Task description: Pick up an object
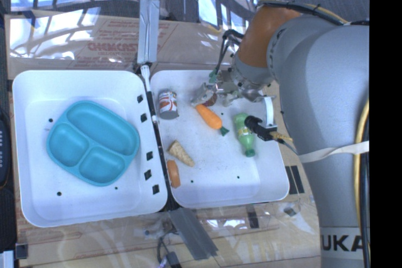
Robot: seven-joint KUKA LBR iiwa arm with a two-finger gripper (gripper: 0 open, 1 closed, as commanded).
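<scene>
The grey arm with its orange band (pixel 314 72) covers the far right corner of the right-hand shallow white bin (pixel 251 188) and is cut off by the picture's bottom edge. The metal two-finger gripper (pixel 210 94) is too small and cluttered to make out clearly. The label on the small striped can (pixel 168 103) is too blurred to read.

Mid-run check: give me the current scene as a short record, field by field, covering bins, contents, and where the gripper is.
left bin: holds a blue divided plate
right bin: holds a can, carrot, green bottle, cone-shaped item, small orange item
gripper: low over the right bin's far side, just above the carrot's upper end
grasp: nothing visibly held
finger state: cannot tell
arm: reaches in from the right, overhanging the right bin's edge
</scene>
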